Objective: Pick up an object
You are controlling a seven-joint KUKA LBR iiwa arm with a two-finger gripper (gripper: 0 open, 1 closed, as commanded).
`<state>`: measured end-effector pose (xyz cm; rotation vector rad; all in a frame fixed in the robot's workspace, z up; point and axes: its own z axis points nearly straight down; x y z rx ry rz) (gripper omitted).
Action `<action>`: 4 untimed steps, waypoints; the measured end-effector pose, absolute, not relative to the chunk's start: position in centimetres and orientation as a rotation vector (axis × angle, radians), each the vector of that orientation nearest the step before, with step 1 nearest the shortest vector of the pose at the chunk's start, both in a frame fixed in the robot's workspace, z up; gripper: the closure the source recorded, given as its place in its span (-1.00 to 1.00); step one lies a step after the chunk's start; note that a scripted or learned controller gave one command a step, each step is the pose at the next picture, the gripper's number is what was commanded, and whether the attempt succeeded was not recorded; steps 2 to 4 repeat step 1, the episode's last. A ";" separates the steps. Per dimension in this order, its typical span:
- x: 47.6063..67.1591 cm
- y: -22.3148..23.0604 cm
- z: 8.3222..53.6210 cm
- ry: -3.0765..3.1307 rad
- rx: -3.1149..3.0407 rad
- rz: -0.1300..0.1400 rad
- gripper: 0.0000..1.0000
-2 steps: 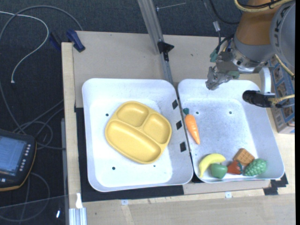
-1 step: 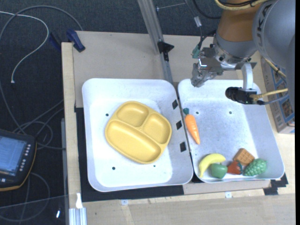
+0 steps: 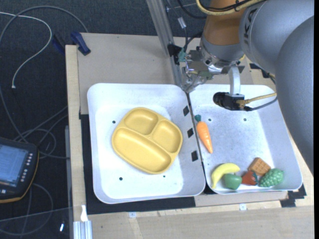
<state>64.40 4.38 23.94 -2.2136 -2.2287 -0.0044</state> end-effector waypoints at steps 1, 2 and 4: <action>64.0 9.3 23.5 -2.226 -2.214 -0.001 1.00; 64.0 9.3 23.5 -2.226 -2.214 -0.001 1.00; 64.0 9.3 23.5 -2.226 -2.214 -0.001 1.00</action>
